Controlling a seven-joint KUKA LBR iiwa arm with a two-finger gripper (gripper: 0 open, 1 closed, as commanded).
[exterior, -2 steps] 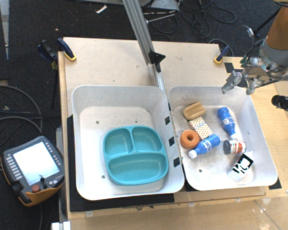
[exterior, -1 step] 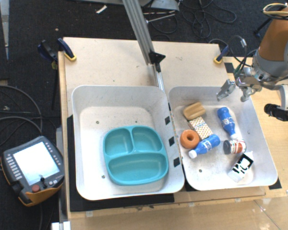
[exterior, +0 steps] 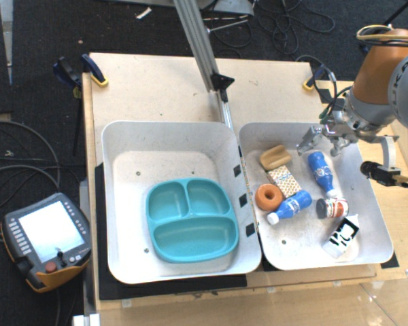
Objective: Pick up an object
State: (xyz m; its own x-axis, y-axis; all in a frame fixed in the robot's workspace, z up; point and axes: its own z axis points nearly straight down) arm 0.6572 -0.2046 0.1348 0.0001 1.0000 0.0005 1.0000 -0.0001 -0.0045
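**A:** Where is the gripper relative to the right bin?

**B:** Over the bin's far end, near the back rim. The fingers are spread, one toward the bin's middle and one toward the arm's side, and nothing sits between them.

**A:** So which object is it best placed for?

**B:** My guess is the upright-lying blue bottle. It is the closest thing to the gripper, just on the near side of it, toward the front rim of the bin. Its blue body points back at the gripper and its white cap points to the front rim, so the long axis runs roughly back to front with a slight slant.

**A:** And the rest of the bin?

**B:** A tan sponge lies toward the bin's inner wall, with a patterned packet and a brown doughnut nearer the front. A second blue bottle lies crosswise beside the doughnut. A small red-and-dark can and a black-and-white box sit toward the front outer corner.

**A:** What does the next move hinge on?

**B:** As I judge it, the fingers should straddle the bottle across its width, so the gripper needs to shift a little toward the front rim and descend.
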